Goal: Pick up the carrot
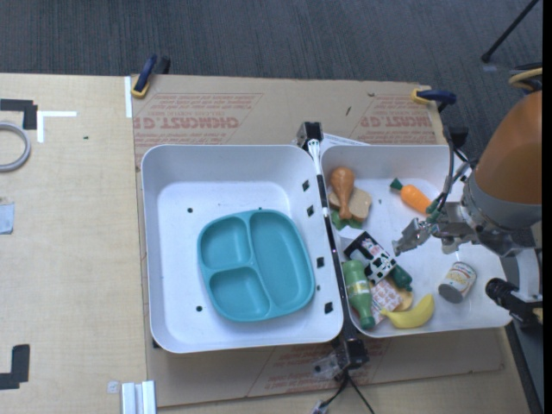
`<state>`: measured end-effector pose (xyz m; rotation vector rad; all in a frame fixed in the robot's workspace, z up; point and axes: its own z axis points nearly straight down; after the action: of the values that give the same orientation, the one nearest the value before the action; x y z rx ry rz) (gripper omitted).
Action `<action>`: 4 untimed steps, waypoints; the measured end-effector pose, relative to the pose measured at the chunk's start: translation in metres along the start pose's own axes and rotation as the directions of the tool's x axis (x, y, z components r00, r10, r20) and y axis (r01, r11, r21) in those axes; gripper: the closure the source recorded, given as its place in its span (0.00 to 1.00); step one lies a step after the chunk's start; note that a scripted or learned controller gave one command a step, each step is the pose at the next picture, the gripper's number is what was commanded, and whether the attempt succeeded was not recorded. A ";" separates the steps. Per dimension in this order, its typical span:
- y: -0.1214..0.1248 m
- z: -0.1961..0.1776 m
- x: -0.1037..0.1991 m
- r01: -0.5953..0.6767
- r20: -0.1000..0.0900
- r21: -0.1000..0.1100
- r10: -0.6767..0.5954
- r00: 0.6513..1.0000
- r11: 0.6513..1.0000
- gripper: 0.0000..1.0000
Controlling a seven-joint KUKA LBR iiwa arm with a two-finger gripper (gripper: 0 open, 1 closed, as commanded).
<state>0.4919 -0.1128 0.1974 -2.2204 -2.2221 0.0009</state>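
The carrot (414,197), orange with a green top, lies in the right bin (483,313) near its far wall. My gripper (410,235) hovers over the middle of that bin, just nearer the camera than the carrot and a little to its left. Its fingers look open with nothing between them. It does not touch the carrot.
The right bin also holds a drumstick (342,183), a bread slice (359,203), a black-and-white carton (374,260), a green bottle (357,290), a banana (412,311) and a small can (457,281). A teal divided plate (256,264) lies in the left bin (172,231).
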 end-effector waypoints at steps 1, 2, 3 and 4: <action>0.056 0.025 -0.039 0.203 0.001 -0.002 -0.203 0.979 0.979 0.00; 0.119 0.105 -0.066 -0.055 0.001 -0.002 0.055 0.999 0.998 0.00; 0.164 0.107 -0.058 -0.327 0.002 0.015 0.327 0.945 0.945 0.00; 0.166 0.096 -0.058 -0.324 0.003 0.008 0.324 0.946 0.946 1.00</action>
<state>0.6574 -0.1710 0.1011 -2.5520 -1.8239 0.0112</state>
